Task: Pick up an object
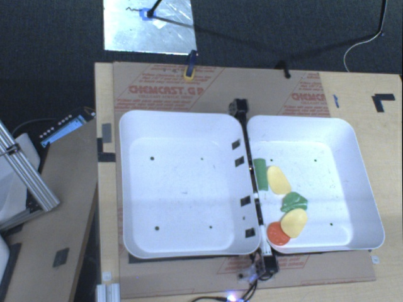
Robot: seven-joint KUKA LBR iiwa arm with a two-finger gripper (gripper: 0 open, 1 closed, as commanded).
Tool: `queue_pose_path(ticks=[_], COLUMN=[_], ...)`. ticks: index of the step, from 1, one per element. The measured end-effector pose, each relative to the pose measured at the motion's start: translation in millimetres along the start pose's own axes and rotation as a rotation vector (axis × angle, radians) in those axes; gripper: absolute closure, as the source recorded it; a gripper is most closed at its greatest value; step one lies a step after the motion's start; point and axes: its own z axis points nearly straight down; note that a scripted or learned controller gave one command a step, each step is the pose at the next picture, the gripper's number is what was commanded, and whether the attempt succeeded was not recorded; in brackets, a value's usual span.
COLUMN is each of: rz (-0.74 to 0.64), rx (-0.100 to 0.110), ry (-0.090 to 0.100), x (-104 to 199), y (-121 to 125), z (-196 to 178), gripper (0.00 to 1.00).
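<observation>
- Pincer's width and load cannot be told from this view, so how the objects lie relative to it cannot be told either
- All five objects lie in the right bin, gathered by its left wall, toward the near corner
- Farthest back, a green block lies against that wall, with a yellow oval piece touching its right side
- Just nearer, a green crumpled piece sits above a second yellow piece, the two touching
- A red-orange round piece lies nearest the front, tucked against the second yellow piece
- Left bin stands side by side with the right one, black clips along their shared edge
- Both bins rest on a brown sheet with red lettering
</observation>
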Motion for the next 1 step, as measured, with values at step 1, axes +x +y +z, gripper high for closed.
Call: queue_pose_path(ticks=[1], rz=[-0.002], rx=[-0.002], ry=[-0.001], x=[0.0], y=[0.2], z=[-15.7], gripper=[1.0])
